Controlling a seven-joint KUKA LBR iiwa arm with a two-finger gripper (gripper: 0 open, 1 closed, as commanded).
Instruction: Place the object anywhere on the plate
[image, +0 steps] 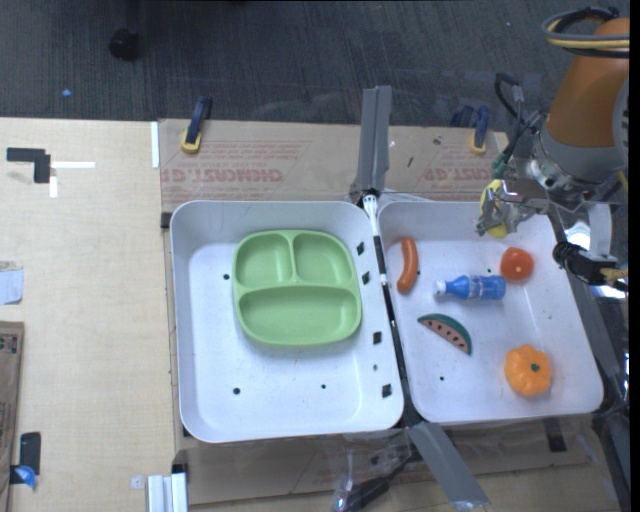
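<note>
A green plate (297, 312) with three compartments lies in the left white bin (205, 340), nothing on it. My gripper (494, 212) hangs over the far side of the right bin (572, 335), just left of a red tomato (516, 263). A small yellow object (492, 203) shows between the fingers, lifted off the bin floor, and the gripper is shut on it. The plate is well to the left of the gripper, across the divider between the bins.
On the right bin's floor lie an orange-red sausage (406, 264), a blue bottle (472, 288) on its side, a watermelon slice (445, 333) and an orange pumpkin (528, 370). A grey post (375, 140) stands behind the bins' shared edge.
</note>
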